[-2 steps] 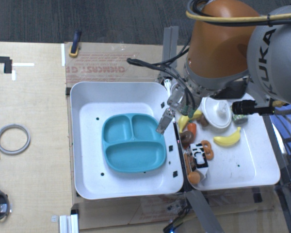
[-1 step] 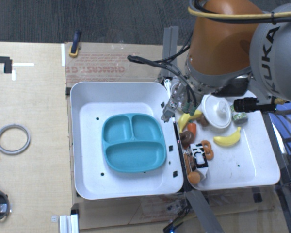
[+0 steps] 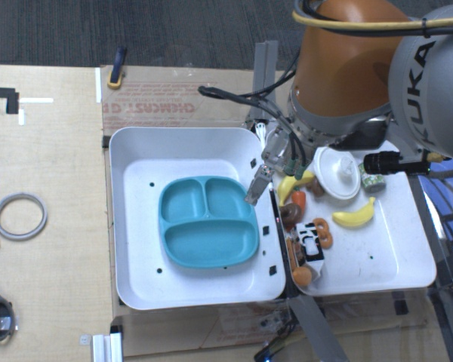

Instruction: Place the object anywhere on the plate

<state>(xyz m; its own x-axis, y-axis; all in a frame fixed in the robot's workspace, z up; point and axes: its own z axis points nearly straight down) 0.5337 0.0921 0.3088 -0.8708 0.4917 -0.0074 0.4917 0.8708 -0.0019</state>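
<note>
I'm looking down on a pale wooden bench (image 3: pixel 45 149) carrying two white bins. The blue divided plate (image 3: pixel 209 222) lies in the left bin (image 3: pixel 128 202) at frame centre, and I see nothing resting on it, so I judge the placing not yet done. The candidate objects sit in the right bin (image 3: pixel 408 255): a banana (image 3: pixel 355 216), a white cup (image 3: pixel 338 173), and small items crowded along the dividing wall. The gripper (image 3: pixel 258 184) hangs by the plate's upper-right edge; I see nothing between its fingers, and I cannot tell how far apart they are.
</note>
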